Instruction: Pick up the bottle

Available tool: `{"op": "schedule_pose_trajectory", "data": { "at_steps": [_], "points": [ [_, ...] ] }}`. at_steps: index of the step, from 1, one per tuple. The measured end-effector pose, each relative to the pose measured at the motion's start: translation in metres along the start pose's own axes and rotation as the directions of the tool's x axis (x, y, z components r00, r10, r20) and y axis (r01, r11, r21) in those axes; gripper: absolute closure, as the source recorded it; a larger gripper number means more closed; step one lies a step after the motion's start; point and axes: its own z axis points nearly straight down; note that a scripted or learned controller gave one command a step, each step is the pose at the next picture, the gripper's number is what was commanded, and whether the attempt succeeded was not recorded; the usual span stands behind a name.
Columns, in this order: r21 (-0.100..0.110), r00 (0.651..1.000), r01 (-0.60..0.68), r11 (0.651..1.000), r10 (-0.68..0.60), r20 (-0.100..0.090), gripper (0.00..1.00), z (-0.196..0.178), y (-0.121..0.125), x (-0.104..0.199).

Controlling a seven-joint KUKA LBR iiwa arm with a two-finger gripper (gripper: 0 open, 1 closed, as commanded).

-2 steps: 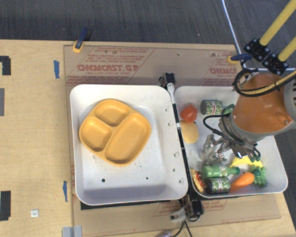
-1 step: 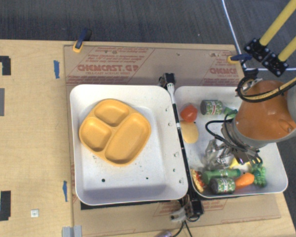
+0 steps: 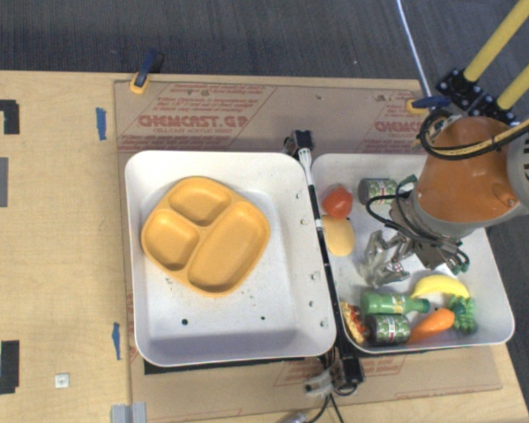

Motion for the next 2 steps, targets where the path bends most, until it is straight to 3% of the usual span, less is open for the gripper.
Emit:
{"op": "schedule_pose_trajectory", "data": {
  "at_steps": [1, 2],
  "points": [
    [0.007, 0.989, 0.148, 0.989, -0.148, 0.010, 1.00, -0.001, 0.010, 0.048],
    [0.002, 0.944, 0.330, 0.944, -0.330, 0.002, 1.00, 0.000, -0.012, -0.024]
  ]
}}
